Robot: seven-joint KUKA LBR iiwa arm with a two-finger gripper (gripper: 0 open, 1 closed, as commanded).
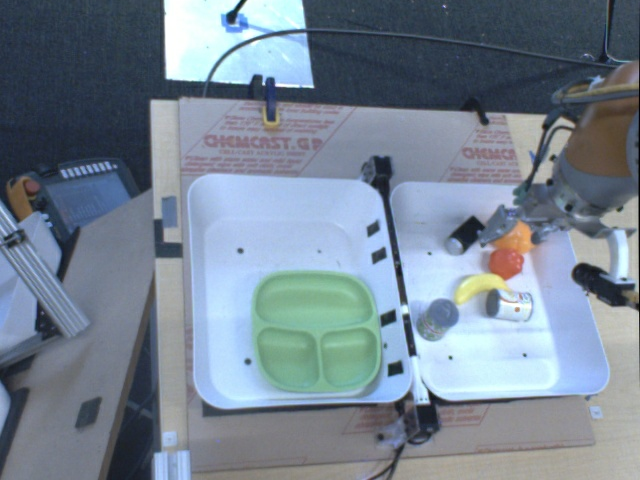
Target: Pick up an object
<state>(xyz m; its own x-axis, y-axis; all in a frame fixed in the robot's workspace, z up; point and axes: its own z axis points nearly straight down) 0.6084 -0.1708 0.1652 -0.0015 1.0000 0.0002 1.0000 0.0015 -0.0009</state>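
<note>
My gripper [518, 226] hangs over the back of the right bin [575, 368], right above an orange fruit [516, 239]. A red tomato [506, 262] lies just in front of the orange. Nearer the front are a yellow banana [479, 288], a small white and red can [511, 306] on its side, and a grey-lidded jar [437, 318] by the bin's left wall. A short black cylinder [463, 235] lies immediately left of the gripper. I see nothing lifted off the bin floor.
The left bin [215, 268] holds a green divided plate [315, 330] near its front. A black divider with clips [392, 268] runs between the bins. The front right part of the right bin has bare floor.
</note>
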